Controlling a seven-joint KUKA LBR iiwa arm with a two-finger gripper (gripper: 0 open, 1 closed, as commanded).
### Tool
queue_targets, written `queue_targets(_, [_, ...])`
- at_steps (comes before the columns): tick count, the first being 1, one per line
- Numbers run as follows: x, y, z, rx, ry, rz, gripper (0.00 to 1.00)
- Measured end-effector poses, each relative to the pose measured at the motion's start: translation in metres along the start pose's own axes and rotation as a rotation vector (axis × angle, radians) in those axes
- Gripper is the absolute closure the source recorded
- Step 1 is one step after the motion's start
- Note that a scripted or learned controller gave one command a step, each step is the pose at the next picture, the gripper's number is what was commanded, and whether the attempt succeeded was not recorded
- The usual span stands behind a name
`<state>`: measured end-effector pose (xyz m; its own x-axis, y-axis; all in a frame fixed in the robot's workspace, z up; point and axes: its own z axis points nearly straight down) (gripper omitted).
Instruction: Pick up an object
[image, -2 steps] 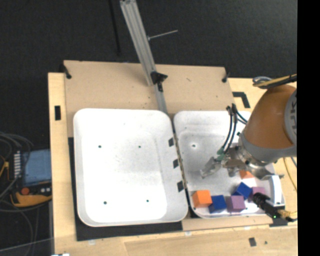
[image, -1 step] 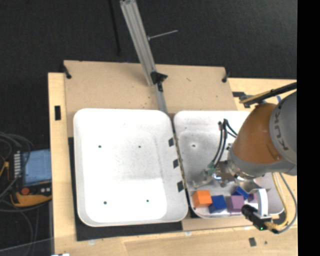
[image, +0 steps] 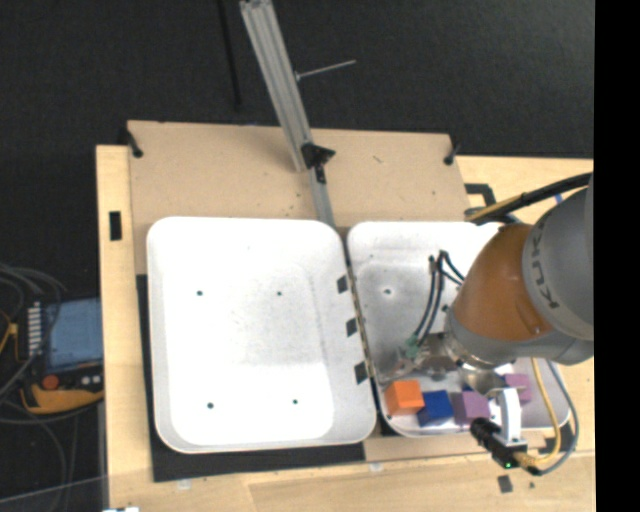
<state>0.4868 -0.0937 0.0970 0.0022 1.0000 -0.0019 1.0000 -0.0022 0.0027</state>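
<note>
In the right bin (image: 400, 260), along its near edge, lie an orange block (image: 405, 396), a blue block (image: 436, 408) and a purple block (image: 471, 405). A smaller pink-purple piece (image: 517, 381) shows further right. The arm's orange wrist band (image: 500, 290) hangs over the bin's right half, and the gripper (image: 437, 362) points down just above the blocks, near the orange and blue ones. The wrist hides the fingertips, and nothing shows between them.
The left bin (image: 250, 330) lies beside the right one, with black clips (image: 352, 325) along the shared rim. A slanted metal pole (image: 285, 90) rises behind the bins. Cables and a black-and-white fixture (image: 505, 430) trail at the right bin's near corner.
</note>
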Motion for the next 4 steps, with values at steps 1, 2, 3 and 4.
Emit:
queue_targets(1, [-0.001,0.001,-0.012,-0.005,0.001,0.008,1.00])
queue_targets(2, [-0.001,0.012,-0.073,-0.005,0.000,-0.006,1.00])
queue_targets(3, [-0.002,0.014,-0.121,-0.005,0.001,-0.006,1.00])
queue_targets(4, [0.053,0.015,-0.119,0.002,0.004,-0.010,1.00])
